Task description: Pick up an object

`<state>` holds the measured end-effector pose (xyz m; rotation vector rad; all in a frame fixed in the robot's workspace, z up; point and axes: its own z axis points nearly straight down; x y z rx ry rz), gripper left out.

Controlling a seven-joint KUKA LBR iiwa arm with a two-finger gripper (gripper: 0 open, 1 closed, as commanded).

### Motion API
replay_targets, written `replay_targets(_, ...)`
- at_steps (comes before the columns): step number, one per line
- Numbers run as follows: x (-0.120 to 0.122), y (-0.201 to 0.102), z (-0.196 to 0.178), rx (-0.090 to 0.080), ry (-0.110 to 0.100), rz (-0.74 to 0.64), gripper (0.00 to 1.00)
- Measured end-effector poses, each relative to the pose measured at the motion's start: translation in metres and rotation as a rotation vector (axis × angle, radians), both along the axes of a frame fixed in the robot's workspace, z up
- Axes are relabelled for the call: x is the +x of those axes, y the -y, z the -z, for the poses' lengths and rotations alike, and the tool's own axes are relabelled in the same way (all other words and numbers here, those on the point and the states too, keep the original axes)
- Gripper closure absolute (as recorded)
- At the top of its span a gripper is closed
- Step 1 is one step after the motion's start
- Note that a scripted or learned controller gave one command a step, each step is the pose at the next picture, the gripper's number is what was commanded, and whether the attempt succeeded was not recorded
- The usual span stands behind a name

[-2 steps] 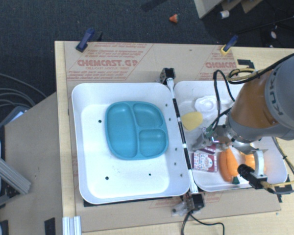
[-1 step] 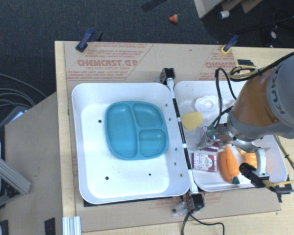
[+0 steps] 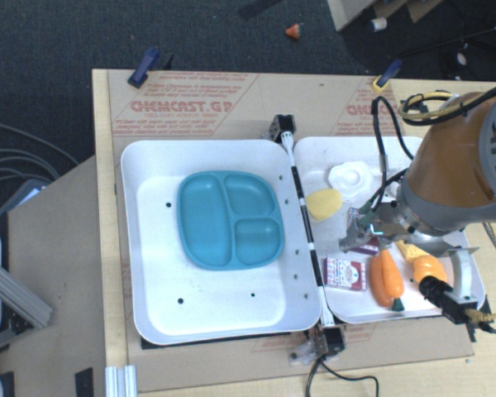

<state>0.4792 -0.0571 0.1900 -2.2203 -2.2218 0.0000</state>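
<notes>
I am looking down at a slant on a worktop (image 3: 190, 106) covered with brown printed board, bearing two shallow white bins side by side.

The left bin (image 3: 149, 246) holds a teal plastic plate (image 3: 230, 219) with three compartments, lying flat near the bin's middle.

The right bin (image 3: 314, 151) holds several small things. Near its back lies a white round object (image 3: 350, 175). Just in front of that, close to the divider between the bins, lies a pale yellow lemon-shaped object (image 3: 323, 203). Toward the front of the bin lies a small flat packet (image 3: 345, 274) with a dark red and white label, close to the divider. Just to its right lies an orange toy carrot (image 3: 387, 278), its dark green end pointing to the front of the bin. Right of the carrot is a yellow and orange object (image 3: 422, 261), partly hidden under my arm.

My arm (image 3: 459, 168) reaches in from the right, its orange band large over the right bin. My hand (image 3: 360, 230) hangs low over the middle of the right bin, between the lemon-shaped object and the packet, just behind the carrot's thick end. I cannot tell how my hand is set, and I see nothing gripped in it.

Two blue clamps (image 3: 142, 67) sit at the back edge of the worktop.
</notes>
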Motion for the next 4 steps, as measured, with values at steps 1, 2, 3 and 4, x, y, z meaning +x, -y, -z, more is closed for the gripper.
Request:
replay_targets(1, 0.000, -0.071, -0.030, 0.000, 0.000, 0.000, 1.00)
replay_targets(2, 0.000, -0.032, -0.038, -0.001, 0.001, 0.001, 1.00)
replay_targets(3, 0.000, 0.021, -0.051, -0.001, 0.002, 0.001, 1.00)
replay_targets(4, 0.009, -0.036, -0.052, 0.000, 0.001, -0.001, 1.00)
